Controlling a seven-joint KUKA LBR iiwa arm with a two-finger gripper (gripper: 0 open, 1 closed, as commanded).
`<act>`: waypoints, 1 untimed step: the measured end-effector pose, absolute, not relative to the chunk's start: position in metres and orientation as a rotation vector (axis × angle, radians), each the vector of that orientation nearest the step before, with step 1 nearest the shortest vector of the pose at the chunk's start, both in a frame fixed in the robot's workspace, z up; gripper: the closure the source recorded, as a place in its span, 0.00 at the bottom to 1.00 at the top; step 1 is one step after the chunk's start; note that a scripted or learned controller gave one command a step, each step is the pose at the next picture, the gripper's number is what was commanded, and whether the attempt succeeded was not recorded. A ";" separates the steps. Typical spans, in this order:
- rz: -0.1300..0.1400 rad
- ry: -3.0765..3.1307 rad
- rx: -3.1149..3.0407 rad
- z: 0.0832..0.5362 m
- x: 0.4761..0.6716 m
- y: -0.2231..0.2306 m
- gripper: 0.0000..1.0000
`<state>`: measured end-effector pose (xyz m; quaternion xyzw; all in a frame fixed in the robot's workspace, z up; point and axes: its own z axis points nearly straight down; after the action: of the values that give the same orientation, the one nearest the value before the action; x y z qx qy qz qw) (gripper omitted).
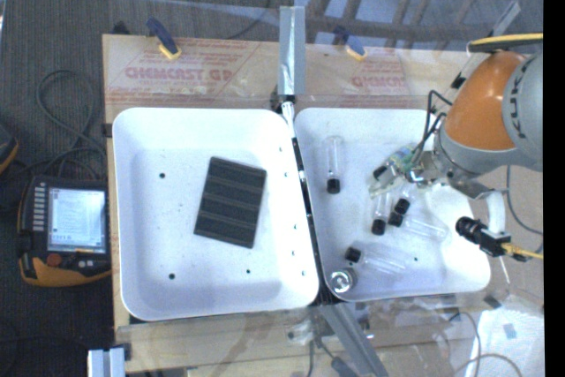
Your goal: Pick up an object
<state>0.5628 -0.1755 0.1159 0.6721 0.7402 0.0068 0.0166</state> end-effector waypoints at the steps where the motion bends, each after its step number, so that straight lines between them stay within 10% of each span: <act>1: 0.010 2.355 2.068 0.090 0.603 -0.202 0.00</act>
<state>0.6031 -0.2017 0.0895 0.6599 0.7514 0.0032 0.0040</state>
